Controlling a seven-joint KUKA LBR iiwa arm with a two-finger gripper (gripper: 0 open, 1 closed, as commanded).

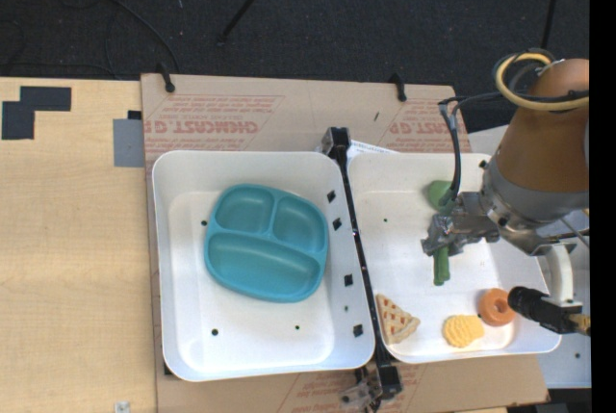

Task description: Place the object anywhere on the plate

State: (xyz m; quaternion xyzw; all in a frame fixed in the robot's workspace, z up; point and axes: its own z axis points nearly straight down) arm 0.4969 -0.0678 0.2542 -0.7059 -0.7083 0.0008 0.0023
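Note:
A teal divided plate (pixel 267 241) lies in the left white bin (pixel 183 324). In the right bin (pixel 404 185), my gripper (pixel 444 243) hangs low over a long green object (pixel 441 271). The object's stalk sticks out below the gripper toward the front, and a broader green end (pixel 440 193) shows behind it. The gripper body covers the object's middle, so I cannot see whether it is touching the object.
At the front of the right bin lie a waffle-patterned wedge (pixel 396 316), a yellow lump (pixel 463 330) and an orange ring-shaped piece (pixel 497 306). A black divider (pixel 348 247) runs between the bins. The arm's bulky grey and orange wrist (pixel 544 146) looms over the right bin's right side.

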